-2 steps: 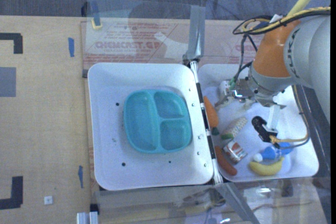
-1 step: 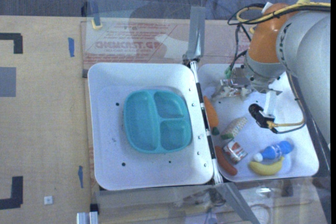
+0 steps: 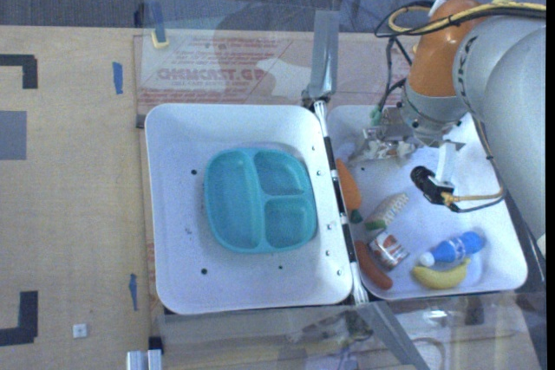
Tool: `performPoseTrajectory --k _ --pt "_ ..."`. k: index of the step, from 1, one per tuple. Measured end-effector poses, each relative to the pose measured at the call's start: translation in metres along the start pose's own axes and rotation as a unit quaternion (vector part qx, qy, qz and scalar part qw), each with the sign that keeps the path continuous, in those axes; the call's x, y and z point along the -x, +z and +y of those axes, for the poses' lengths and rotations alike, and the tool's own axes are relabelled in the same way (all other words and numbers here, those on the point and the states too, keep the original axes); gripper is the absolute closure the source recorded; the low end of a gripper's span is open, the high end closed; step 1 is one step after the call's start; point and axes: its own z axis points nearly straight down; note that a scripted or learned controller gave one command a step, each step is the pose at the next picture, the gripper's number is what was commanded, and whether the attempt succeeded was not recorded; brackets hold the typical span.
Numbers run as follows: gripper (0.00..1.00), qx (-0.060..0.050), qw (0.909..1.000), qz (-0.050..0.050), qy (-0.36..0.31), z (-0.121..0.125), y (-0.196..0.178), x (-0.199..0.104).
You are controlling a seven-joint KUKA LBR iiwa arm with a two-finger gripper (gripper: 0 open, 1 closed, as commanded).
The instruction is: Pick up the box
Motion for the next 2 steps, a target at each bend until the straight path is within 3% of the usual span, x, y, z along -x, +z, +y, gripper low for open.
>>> performPoseTrajectory --k 1,2 --pt "1.0 -0.002 1.0 -0.001 0.001 -0.0016 -0.0089 0.0011" --pt "0.0 -0.001 1.0 0.0 0.001 -0.001 -0.0092 0.0001"
